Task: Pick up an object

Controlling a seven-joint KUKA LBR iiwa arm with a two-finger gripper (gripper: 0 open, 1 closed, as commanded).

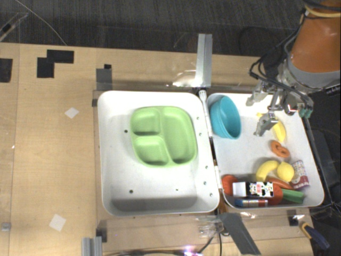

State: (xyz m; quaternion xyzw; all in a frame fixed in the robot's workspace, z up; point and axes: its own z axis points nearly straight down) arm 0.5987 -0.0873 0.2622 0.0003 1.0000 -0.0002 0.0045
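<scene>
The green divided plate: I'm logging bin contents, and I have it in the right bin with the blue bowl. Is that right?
Not quite. The camera view shows the green divided plate alone in the left bin. The blue bowl is in the right bin, tipped against that bin's left wall.

The arm (318,41) reached in from the right edge of the camera view, its orange band uppermost at the top right corner and the grey wrist section just beneath it. Dark cables looped around the wrist on its left side. Below the wrist, the hand (268,122) pointed down and slightly leftward, its metal fingers (264,126) hanging with a small gap between them, nothing clasped there.
</scene>
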